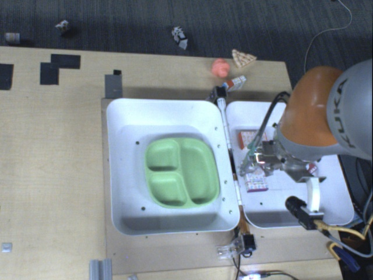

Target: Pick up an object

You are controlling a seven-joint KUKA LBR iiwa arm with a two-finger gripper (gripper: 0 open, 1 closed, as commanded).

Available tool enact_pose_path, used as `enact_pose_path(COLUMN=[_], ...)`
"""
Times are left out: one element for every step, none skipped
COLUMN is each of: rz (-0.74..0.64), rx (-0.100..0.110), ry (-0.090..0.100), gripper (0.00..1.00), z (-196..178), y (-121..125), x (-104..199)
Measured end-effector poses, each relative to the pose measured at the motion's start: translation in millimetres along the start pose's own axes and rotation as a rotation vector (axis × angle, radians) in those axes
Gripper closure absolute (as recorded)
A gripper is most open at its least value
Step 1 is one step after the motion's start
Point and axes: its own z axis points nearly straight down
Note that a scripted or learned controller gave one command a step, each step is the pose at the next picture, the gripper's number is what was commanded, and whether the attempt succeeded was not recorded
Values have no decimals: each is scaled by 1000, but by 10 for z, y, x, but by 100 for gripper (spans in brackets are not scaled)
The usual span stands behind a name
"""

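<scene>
Reaching from the right, arm [326, 115] hangs over right bin [341, 206].

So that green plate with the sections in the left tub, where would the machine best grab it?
Probably by the outer rim. The green divided plate lies flat and face up in the left bin, too broad to span. I'd come straight down over its right edge, one jaw in the large compartment and one outside. The raised rim gives a thin lip to pinch.
</scene>
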Motion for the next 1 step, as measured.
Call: enact_pose_path(rz=[1], rx=[2], ry=[0], gripper=[100], z=[257], y=[-6], x=[581])
